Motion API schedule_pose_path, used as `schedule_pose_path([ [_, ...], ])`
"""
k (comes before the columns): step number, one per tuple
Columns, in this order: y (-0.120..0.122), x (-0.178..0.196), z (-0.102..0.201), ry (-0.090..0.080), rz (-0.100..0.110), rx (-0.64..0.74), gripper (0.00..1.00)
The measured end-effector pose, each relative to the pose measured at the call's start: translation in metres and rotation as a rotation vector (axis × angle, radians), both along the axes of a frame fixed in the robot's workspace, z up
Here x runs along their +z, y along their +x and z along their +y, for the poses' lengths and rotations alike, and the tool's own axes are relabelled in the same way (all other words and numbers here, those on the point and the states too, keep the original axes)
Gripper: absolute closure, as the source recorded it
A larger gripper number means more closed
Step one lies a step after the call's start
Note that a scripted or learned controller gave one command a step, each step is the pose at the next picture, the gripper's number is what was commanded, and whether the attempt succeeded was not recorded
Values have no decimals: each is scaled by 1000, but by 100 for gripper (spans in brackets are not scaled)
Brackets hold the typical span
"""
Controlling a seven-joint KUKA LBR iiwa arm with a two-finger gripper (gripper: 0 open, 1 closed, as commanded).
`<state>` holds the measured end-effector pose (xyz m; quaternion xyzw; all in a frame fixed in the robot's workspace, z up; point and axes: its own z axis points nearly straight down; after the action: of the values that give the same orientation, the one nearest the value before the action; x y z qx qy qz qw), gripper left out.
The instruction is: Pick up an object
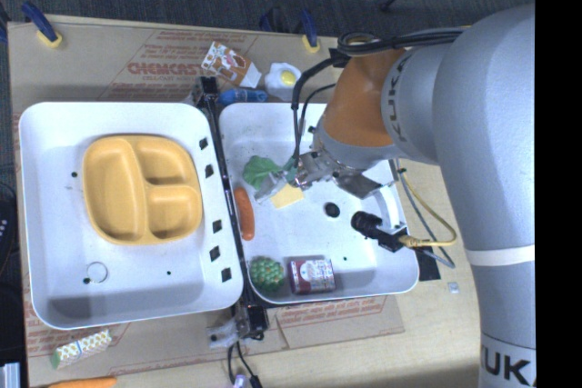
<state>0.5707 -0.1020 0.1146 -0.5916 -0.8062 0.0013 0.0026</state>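
Over the right bin [273, 118] your arm [427, 104] has its wrist bent down so the claw [293, 177] sits low among the loose items — its tips reach the spot where a green leafy piece [259, 169] and a pale yellow wedge [287, 196] lie touching each other, but the wrist and cables hide the tips, so you cannot tell whether it is parted, closed or gripping anything. Judging by that aim, the wedge or the leaf is the likely pick; both lie near the middle of the bin, away from the walls, which suits a top-down grasp. An orange carrot-like stick [244, 213] lies along the left wall, and a green ball [265, 271] and a dark red can [311, 275] sit against the near wall — harder to straddle there. A yellow divided tray [143, 187] fills the left bin [36, 223]. Readable writing is scarce: "KUKA" runs along the arm, and red print on the cardboard [164, 68] covering the bench starts "CHEMCAS". The can's label is too small to read.
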Motion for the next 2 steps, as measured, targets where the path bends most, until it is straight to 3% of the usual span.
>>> schedule_pose_path([
  [1, 42, -19, 4, -2, -3, -271, 0],
  [2, -7, 78, 96, -1, -3, -189, 0],
])
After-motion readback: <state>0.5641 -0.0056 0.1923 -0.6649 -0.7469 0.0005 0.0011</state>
